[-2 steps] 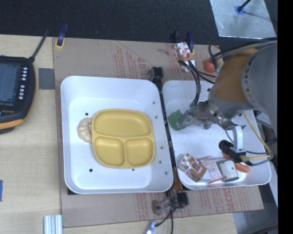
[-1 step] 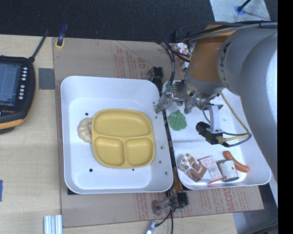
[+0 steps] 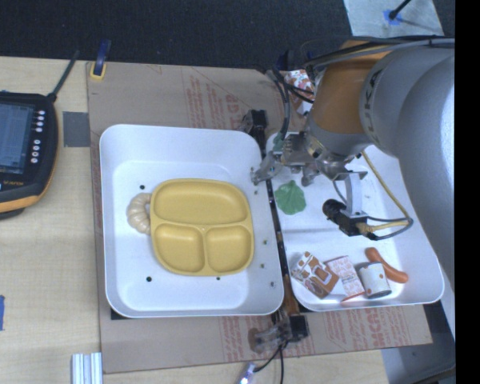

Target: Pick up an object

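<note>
Near edge of right bin (image 3: 420, 298): printed snack packets (image 3: 324, 274), small can (image 3: 374, 278), orange sausage-shaped toy (image 3: 386, 266); print unreadable | green object (image 3: 290, 198) lay just below gripper (image 3: 292, 166), whether touching could not be told; finger state indiscernible | left bin (image 3: 120, 214): yellow divided plate (image 3: 202, 225), beige pastry-like object (image 3: 138, 212) at its left | far left: teach pendant (image 3: 16, 150).
</note>
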{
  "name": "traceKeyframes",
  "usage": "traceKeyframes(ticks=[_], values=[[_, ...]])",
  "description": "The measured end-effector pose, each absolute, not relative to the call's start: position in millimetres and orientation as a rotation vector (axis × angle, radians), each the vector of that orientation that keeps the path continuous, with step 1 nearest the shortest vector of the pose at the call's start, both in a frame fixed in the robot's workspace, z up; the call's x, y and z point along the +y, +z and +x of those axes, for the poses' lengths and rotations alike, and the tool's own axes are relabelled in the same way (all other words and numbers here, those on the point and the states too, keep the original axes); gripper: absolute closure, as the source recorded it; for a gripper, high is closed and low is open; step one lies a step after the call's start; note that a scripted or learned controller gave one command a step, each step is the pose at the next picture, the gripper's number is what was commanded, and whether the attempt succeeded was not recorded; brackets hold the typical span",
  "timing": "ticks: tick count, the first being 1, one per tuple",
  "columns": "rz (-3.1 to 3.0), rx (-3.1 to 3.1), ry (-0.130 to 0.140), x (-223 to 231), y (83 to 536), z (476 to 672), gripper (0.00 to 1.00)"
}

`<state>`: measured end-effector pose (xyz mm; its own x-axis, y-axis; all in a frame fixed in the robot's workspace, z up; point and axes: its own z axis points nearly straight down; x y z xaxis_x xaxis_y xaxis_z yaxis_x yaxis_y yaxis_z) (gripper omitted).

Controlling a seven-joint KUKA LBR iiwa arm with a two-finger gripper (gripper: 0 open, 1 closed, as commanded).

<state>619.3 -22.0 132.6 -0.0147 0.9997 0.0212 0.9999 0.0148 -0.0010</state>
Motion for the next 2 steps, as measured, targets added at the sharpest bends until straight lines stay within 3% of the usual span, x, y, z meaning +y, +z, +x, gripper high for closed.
traceKeyframes(ticks=[2], values=[[-2.187,-2.226,-0.028,-28.3,135.0,620.6,0.00]])
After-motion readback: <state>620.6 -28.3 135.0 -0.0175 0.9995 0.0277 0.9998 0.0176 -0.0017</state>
